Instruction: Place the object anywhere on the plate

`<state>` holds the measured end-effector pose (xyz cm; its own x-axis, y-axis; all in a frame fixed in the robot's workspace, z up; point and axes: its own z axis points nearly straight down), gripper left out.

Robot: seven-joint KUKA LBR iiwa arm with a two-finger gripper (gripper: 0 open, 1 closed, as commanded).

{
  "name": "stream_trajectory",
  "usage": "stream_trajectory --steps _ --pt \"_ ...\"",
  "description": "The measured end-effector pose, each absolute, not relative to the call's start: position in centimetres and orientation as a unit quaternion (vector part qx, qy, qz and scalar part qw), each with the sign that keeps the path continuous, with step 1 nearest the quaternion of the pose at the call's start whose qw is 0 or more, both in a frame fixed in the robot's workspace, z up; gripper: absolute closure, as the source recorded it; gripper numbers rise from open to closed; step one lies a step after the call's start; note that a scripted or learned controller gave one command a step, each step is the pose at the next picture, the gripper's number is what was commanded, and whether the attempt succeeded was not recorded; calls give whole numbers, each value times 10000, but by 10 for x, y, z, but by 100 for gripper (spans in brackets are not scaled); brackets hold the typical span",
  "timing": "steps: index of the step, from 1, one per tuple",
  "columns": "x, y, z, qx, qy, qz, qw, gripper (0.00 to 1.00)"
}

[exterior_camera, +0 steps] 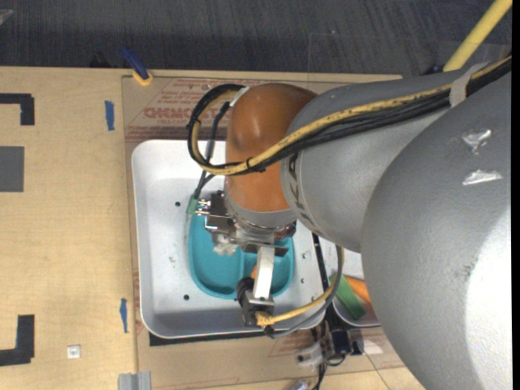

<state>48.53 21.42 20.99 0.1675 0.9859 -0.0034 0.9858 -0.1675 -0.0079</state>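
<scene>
Grey arm with orange band (260, 149) is hanging over the teal plastic plate (205, 258) lying in the left shallow white bin (154, 218); pincer state cannot tell. Orange-green object (355, 296) is sitting in the right bin.

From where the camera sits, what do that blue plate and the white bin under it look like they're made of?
The plate looks like smooth teal plastic, evenly coloured with a soft sheen; glazed ceramic is possible. The white bin looks like moulded plastic, judging by its rounded corners and dull gloss.
</scene>
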Motion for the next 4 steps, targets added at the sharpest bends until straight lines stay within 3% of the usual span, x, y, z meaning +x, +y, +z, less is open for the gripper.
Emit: stream_trajectory --steps 1,2,3,4 --pt "525 224 220 -8015 -5980 2 -4 100" --pt "534 224 192 -8577 -5141 26 8 100" --pt "540 215 126 -9420 -3354 52 6 100" --pt "529 226 99 -9191 -3940 -104 -5 100"
